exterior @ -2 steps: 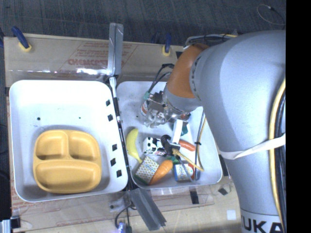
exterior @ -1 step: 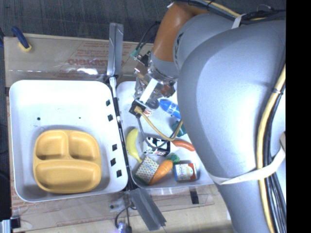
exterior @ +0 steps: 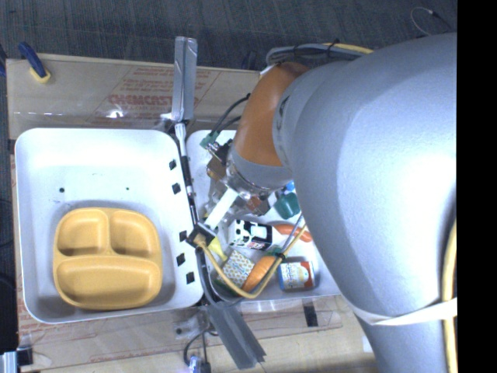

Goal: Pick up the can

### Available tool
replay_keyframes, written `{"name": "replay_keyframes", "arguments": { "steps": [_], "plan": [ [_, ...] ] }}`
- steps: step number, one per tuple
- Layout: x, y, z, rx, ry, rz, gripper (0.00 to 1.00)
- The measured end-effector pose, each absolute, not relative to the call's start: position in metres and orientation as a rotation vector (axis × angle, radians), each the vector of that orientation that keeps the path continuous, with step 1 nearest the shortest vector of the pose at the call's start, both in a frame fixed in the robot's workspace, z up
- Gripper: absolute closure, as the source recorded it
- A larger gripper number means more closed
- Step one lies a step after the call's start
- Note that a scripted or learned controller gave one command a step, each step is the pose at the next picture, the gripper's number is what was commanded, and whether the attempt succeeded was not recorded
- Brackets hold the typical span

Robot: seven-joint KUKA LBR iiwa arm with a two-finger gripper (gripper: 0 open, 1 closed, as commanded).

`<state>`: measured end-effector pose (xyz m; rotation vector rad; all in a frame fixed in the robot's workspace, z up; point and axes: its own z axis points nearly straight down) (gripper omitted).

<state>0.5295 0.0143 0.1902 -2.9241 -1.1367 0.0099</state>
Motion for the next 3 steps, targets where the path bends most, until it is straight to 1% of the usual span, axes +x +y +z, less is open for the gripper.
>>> {"name": "replay_keyframes", "arguments": {
  "steps": [3],
  "plan": [
    [0.529,0.016,0.217,-2.904,-1.167,0.026,1.0]
  ]
}}
